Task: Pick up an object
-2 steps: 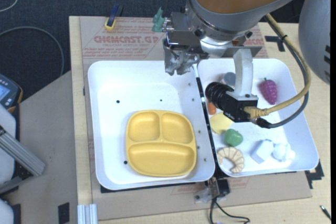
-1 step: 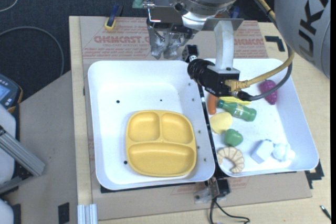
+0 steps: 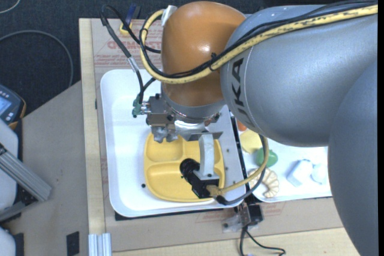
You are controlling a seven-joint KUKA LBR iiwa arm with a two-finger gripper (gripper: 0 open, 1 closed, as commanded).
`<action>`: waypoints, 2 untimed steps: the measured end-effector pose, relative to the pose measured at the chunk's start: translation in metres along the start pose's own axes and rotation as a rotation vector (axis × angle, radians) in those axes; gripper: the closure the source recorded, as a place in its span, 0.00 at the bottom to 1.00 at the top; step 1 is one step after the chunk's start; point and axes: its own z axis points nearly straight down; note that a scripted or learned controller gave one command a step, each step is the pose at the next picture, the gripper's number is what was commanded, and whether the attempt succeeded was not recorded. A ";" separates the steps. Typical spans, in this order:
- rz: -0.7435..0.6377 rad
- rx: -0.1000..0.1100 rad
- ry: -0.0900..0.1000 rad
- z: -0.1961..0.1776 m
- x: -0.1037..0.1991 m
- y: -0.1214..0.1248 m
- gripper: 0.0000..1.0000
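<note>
Gripper [image 3: 175, 128] stands low over the yellow divided tray [image 3: 163, 181], which lies in the left bin [image 3: 120, 141], evidently placed for a pick at the tray's far compartment; the wrist above hides its opening and any hold.

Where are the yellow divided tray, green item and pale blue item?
yellow divided tray [image 3: 163, 184]: camera view, bare lower compartment.
green item [image 3: 271, 159]: camera view, exposed right side.
pale blue item [image 3: 297, 172]: camera view, its middle.
</note>
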 end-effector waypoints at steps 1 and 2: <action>0.004 -0.033 0.013 -0.132 -0.056 -0.001 1.00; -0.008 -0.007 0.005 -0.048 0.003 -0.005 1.00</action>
